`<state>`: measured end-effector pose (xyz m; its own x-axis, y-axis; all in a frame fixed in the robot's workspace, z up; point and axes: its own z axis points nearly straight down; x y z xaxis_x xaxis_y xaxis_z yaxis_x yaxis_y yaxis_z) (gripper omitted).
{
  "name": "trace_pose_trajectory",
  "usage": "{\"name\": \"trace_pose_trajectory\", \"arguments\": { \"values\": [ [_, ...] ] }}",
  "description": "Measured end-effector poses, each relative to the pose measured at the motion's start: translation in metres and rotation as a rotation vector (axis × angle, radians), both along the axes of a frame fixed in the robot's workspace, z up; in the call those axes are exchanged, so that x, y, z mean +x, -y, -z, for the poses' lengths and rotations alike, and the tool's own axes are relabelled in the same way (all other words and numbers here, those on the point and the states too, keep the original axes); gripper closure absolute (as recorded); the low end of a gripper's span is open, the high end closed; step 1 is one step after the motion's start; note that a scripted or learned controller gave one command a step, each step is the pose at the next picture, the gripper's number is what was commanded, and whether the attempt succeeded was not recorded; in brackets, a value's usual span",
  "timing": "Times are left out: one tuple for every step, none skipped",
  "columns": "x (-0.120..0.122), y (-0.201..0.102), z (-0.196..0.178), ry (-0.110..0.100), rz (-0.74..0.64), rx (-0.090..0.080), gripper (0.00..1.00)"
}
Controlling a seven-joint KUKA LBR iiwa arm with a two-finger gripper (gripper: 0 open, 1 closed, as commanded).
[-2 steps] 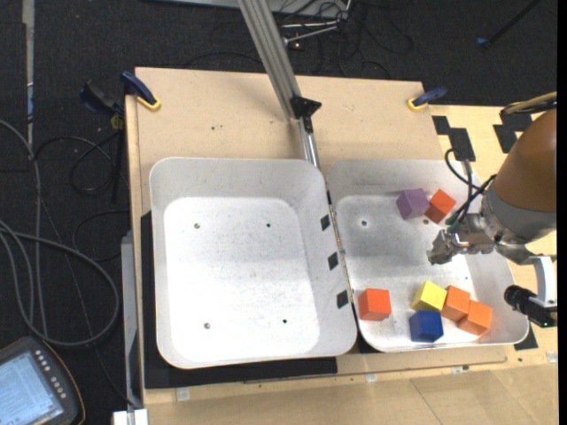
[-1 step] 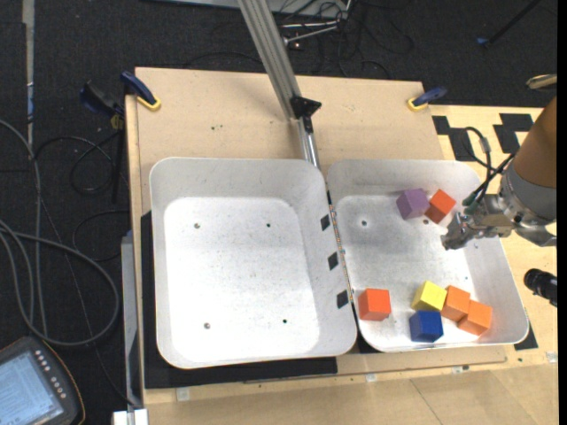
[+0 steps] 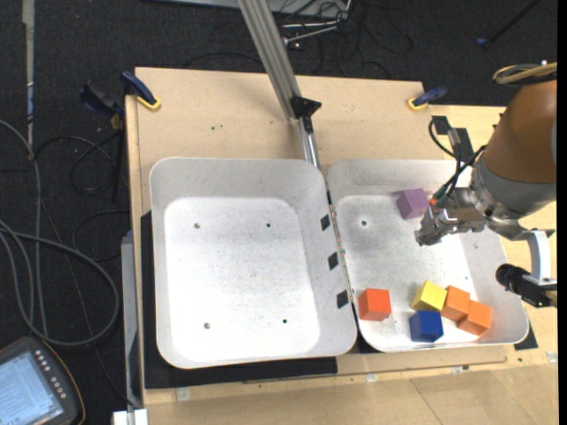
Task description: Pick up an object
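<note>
Purple cube (image 3: 411,203) sits skewed beside gripper (image 3: 429,234).

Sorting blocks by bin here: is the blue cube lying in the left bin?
No. The blue cube lies in the right bin, near its front edge beside the yellow cube.

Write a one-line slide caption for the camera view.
Arm's tool hovers in the right bin beside a purple cube; orange, yellow and blue cubes sit near the front.

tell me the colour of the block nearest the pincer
Purple block, clear in the camera view, just left of the pincer.
</note>
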<state>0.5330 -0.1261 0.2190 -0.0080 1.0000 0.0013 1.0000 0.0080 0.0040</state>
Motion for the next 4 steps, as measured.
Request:
{"name": "trace_pose_trajectory", "arguments": {
  "values": [
    [0.001, -0.055, 0.007, -0.004, 0.0, 0.001, 1.0],
    [0.004, -0.105, -0.007, -0.001, 0.0, 0.001, 1.0],
    [-0.004, -0.156, -0.017, -0.002, -0.001, 0.0, 1.0],
    [0.001, -0.205, -0.023, -0.003, 0.0, 0.001, 1.0]
  ]
}}
